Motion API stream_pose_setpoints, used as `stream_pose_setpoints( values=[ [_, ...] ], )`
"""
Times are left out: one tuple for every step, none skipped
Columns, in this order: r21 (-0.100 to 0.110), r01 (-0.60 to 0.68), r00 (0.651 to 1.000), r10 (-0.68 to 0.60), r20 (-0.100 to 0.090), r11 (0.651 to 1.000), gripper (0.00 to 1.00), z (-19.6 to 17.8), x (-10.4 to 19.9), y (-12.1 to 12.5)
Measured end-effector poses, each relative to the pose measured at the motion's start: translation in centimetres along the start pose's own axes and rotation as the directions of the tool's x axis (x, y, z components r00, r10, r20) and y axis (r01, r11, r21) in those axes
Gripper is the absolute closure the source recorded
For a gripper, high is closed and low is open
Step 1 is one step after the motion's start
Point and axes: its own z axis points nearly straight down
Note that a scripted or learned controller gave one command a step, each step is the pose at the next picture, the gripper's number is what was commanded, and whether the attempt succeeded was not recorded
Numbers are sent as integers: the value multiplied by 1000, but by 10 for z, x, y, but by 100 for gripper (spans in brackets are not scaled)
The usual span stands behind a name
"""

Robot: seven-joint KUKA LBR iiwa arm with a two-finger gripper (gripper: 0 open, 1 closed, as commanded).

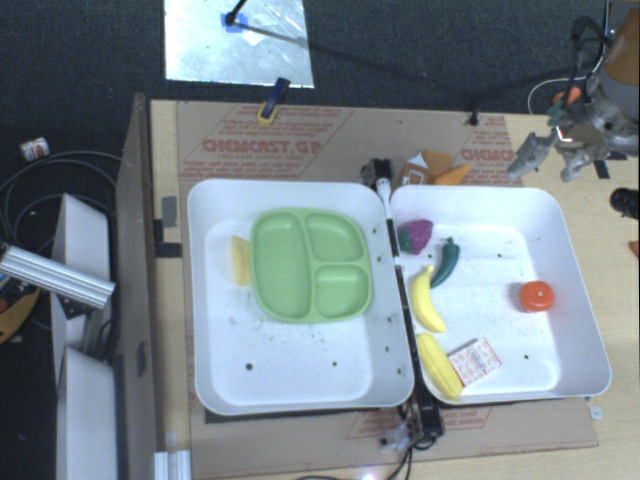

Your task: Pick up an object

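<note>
The right bin [573,268] holds a purple fruit [416,234], a dark green pepper [446,260], a yellow banana [427,300], a second yellow piece [438,364], a red tomato [536,296] and a small printed packet [473,361]. My gripper [550,160] hangs over the bench just beyond the right bin's far right corner, well away from every object. Its two grey fingers [523,157] are spread open with nothing between them.
The left bin [205,298] carries a green divided plate [308,265] and a small yellow piece [240,259] beside it. An orange item [447,174] lies on the cardboard behind the bins. Cables and metal parts sit off the bench at the left.
</note>
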Motion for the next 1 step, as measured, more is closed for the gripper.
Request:
stream_pose_setpoints(
  values=[
    [15,4,1000,-4,-6,1000,0,120,52,-46]
  ],
)
